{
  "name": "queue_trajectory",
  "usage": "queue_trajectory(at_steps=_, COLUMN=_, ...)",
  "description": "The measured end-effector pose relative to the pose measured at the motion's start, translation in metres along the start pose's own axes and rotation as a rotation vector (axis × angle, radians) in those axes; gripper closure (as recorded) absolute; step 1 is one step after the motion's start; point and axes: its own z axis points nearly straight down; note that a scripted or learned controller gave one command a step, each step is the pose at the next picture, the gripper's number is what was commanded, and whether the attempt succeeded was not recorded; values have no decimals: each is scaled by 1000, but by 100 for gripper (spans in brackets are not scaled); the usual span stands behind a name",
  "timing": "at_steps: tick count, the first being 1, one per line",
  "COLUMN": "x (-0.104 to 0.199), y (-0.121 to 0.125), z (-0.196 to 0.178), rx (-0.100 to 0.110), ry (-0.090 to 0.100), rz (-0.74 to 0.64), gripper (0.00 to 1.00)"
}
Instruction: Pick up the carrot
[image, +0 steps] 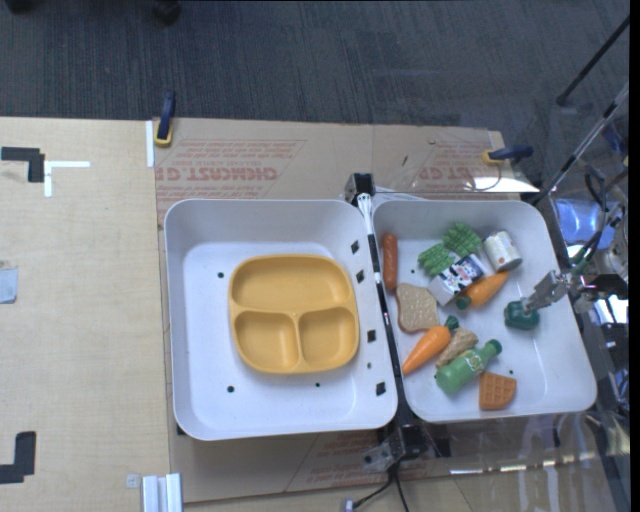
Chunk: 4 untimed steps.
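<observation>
1. I see the gripper (548, 291) at the right edge of the right bin (560, 385), low over its floor, coming in from the right.
2. Its fingers are thin and grey against a cluttered background; I cannot tell how far apart they stand, and I can see nothing between them.
3. The gripper tip sits just above a small dark green item (521, 317), close enough that I cannot tell whether they touch.
4. The carrot (428, 346) lies in the lower middle of the right bin, well apart from the gripper.
5. Its long axis runs on a diagonal: the pointed orange tip aims down-left toward the divide between the bins, and the green-topped end sits up-right.
6. The carrot's upper end lies just beside a slice of bread (416, 307), and its right flank is beside a tan piece next to a green bottle (466, 366).
7. A second orange, carrot-like piece (486, 288) lies farther up-right, tilted on a similar diagonal, beside a small white can (501, 250) and a black-and-white packet (460, 272).
8. A leafy green item (449, 247) sits at the top of the bin, a red sausage (389, 260) lies upright along the left wall, and an orange waffle-like piece (497, 391) rests near the front.
9. The left bin (200, 400) holds a yellow divided plate (294, 312).
</observation>
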Motion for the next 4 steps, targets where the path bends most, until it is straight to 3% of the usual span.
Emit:
queue_trajectory(at_steps=1, x=15, y=16, z=128, rx=1, ry=2, rz=457, gripper=0)
queue_trajectory(at_steps=2, x=39, y=92, z=127, rx=4, ry=-1, rz=793, gripper=0)
queue_trajectory(at_steps=3, x=24, y=142, z=133, rx=52, ry=-5, rz=734, gripper=0)
queue_trajectory(at_steps=4, x=97, y=65, z=128, rx=6, ry=1, rz=650, gripper=0)
